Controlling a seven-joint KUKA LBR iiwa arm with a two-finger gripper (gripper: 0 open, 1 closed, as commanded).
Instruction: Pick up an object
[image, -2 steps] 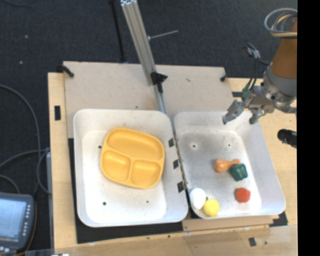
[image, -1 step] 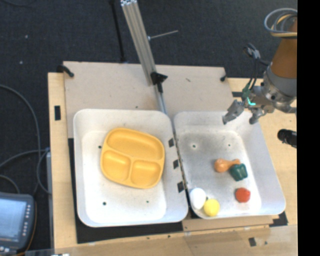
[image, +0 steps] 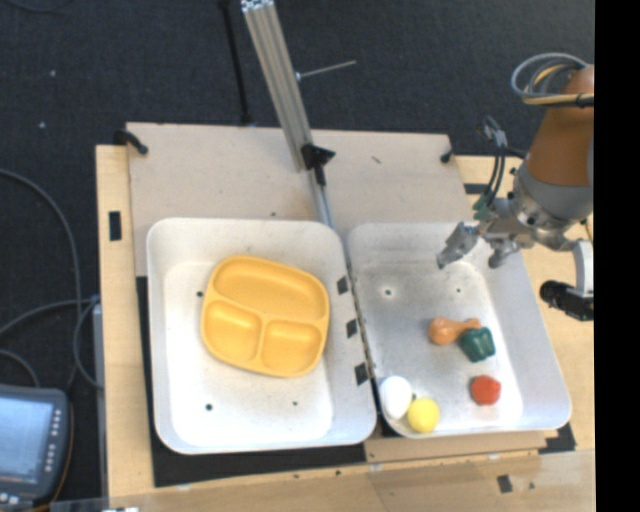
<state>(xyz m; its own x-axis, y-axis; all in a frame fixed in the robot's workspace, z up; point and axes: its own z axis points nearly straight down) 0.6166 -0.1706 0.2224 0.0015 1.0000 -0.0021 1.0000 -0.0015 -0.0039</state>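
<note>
The pincer (image: 478, 247) hangs open and empty over the right bin (image: 400, 262), near that bin's far edge. The candidates lie toward its near side: an orange piece (image: 447, 329) touching a green one (image: 478, 344), a red one (image: 485, 390) apart, and a white egg (image: 396, 395) beside a yellow ball (image: 423, 414) in the near-left corner. The red piece stands clear of its neighbours, so it looks the safest target: centre above it, then descend straight.

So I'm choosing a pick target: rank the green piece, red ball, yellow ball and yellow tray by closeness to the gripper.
From the gripper:
1. Green piece, mid right bin.
2. Red ball, below it.
3. Yellow ball, bottom edge.
4. Yellow tray, left bin.
</note>
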